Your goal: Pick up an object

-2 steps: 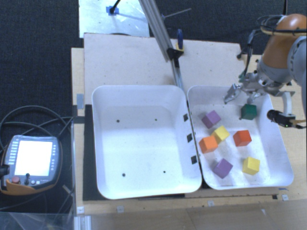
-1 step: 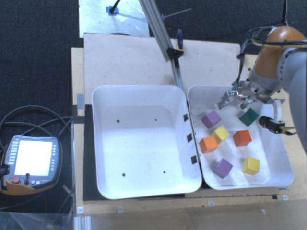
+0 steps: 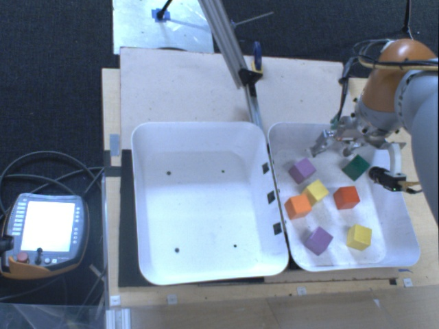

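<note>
Seven small blocks lie in the right bin [image 3: 405, 249], the one toward the right of the frame. A purple block [image 3: 302, 170] sits nearest the bin's upper left, with a yellow block [image 3: 316, 190] just below and right of it and an orange block [image 3: 298, 205] touching that yellow one at its lower left. A red block [image 3: 346, 197] lies near the middle, a second purple block [image 3: 318, 240] and a second yellow block [image 3: 359, 236] sit toward the lower edge, well apart from each other, and a green block [image 3: 356, 167] lies at the upper right of the group.

The arm [image 3: 405, 88] reaches in from the right edge of the frame, its orange band uppermost, and the jaws [image 3: 336, 141] hang over the upper part of the right bin, just above and left of the green block. Whether the jaws are spread or closed cannot be told from this angle, and no block shows between them.

The left bin [image 3: 147, 184] lies beside the right one, in the centre of the frame, both on the desk [image 3: 178, 88]. A handheld control pendant [image 3: 44, 235] with a lit screen rests at the lower left of the frame.
</note>
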Controlling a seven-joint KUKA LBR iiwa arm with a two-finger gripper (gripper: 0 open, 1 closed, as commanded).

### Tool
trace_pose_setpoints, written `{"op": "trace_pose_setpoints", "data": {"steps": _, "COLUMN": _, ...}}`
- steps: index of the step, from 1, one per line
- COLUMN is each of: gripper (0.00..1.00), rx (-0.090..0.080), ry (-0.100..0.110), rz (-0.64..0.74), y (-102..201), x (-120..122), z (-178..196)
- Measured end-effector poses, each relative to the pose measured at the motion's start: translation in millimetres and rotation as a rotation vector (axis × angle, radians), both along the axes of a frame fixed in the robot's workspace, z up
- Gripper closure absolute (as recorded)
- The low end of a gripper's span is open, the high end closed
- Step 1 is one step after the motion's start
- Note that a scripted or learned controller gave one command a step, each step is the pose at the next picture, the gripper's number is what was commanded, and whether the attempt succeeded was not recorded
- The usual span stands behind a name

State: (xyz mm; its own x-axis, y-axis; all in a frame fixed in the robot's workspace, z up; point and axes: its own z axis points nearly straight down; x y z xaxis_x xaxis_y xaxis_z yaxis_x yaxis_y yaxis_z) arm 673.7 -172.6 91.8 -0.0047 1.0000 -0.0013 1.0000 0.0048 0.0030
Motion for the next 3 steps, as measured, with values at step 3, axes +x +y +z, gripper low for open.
{"op": "trace_pose_setpoints", "data": {"steps": 3, "gripper": 1.00, "rx": -0.001, "ry": -0.005, "rz": 0.001, "y": 0.5, "x": 9.0, "z": 103.7}}
